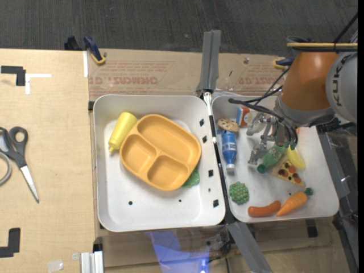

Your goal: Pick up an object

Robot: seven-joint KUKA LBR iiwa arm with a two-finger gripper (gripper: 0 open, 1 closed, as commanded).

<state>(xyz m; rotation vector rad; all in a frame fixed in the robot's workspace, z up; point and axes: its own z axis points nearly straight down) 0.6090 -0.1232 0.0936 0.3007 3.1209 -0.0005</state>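
Note:
My gripper [261, 150] hangs low over the middle of the right bin [324, 169], below the orange wrist band. Right beneath it lies a green bottle-like toy [272, 160], touching or nearly touching the gripper's tip. Beside that toy are a pizza slice [288, 173] and a yellow banana [296, 157]. To the gripper's left lies a blue bottle [228, 147], with a cookie [226, 124] above it and a red and white item [244, 117] at the back. Broccoli [239, 193], a red sausage [263, 210] and a carrot [293, 202] sit along the front.
The left bin [114, 209] holds a yellow divided plate [161, 151], a yellow squeeze bottle [121, 131] and something green [192, 180] peeking from under the plate. Scissors [20, 158] lie on the bench at the far left. A grey post [210, 58] stands behind the bins' divider.

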